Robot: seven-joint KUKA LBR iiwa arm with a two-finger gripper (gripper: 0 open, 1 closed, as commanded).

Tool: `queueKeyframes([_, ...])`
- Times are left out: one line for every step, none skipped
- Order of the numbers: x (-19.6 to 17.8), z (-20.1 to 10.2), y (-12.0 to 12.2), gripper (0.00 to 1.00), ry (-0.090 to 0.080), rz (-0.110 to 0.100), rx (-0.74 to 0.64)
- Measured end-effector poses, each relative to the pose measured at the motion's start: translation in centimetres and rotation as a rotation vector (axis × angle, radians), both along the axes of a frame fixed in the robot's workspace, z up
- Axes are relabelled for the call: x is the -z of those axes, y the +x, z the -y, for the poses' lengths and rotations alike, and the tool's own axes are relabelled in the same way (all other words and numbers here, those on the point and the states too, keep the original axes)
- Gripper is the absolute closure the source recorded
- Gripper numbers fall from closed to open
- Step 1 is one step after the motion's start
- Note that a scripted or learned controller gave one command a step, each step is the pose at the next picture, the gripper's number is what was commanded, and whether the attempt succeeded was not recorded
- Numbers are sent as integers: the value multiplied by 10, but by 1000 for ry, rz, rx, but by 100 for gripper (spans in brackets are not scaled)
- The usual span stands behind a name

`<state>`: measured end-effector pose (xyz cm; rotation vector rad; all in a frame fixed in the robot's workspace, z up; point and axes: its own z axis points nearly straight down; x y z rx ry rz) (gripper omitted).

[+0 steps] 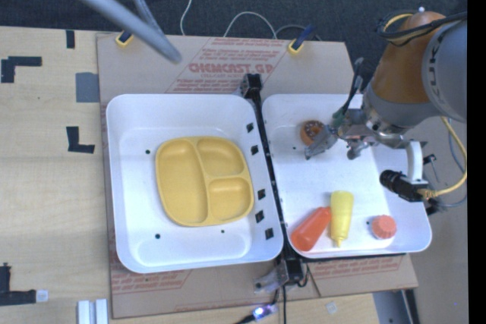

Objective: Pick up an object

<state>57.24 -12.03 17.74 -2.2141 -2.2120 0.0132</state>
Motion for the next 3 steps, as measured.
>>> queueKeyframes([-6,0,3,0,-2,12,-3])
queueKeyframes([41,4,8,0,-3,9,-2])
queueKeyframes([94,3,8,0,-4,12,-3])
